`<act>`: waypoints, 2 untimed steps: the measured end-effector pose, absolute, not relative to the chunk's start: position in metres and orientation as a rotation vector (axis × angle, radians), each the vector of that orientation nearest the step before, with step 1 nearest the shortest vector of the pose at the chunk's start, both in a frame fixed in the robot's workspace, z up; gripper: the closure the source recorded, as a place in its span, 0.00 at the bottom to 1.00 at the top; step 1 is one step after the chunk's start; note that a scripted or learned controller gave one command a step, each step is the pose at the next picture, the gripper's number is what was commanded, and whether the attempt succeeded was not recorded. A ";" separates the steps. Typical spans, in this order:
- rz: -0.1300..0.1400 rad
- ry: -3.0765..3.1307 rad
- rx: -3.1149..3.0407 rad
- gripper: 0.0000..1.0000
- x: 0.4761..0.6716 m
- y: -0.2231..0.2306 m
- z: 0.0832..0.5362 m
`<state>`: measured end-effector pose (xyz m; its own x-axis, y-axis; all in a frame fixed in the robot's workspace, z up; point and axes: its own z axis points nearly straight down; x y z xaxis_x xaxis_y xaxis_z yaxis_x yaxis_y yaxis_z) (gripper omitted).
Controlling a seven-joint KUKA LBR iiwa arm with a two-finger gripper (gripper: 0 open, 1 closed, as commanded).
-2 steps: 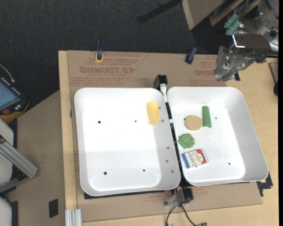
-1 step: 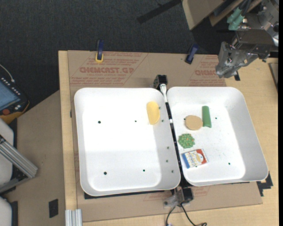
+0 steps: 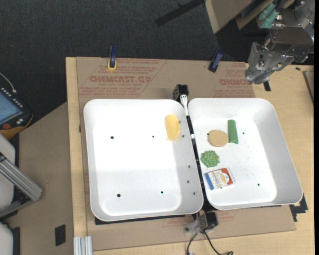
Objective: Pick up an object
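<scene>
My gripper [image 3: 257,71] hangs at the upper right, above the brown board behind the right bin [image 3: 269,149], with nothing visible between its fingers. In the right bin lie a green stick [image 3: 232,131], a round tan disc [image 3: 218,138] touching it, a green bumpy ball [image 3: 210,159] and a small red, white and blue packet [image 3: 219,178]. A yellow oblong piece [image 3: 172,127] lies in the left bin [image 3: 124,164], near its right wall. All these objects are well below and left of the gripper.
Blue and yellow clamps [image 3: 112,59] and a second blue clamp [image 3: 216,60] hold the board's far edge. A black fitting [image 3: 181,92] sits at the top of the seam between the bins. A cardboard box [image 3: 234,12] is behind the arm.
</scene>
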<state>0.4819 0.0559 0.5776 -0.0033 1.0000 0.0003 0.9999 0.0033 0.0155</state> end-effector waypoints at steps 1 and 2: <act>0.022 2.216 2.208 1.00 0.483 0.056 0.588; 0.026 2.214 2.205 1.00 0.483 0.056 0.599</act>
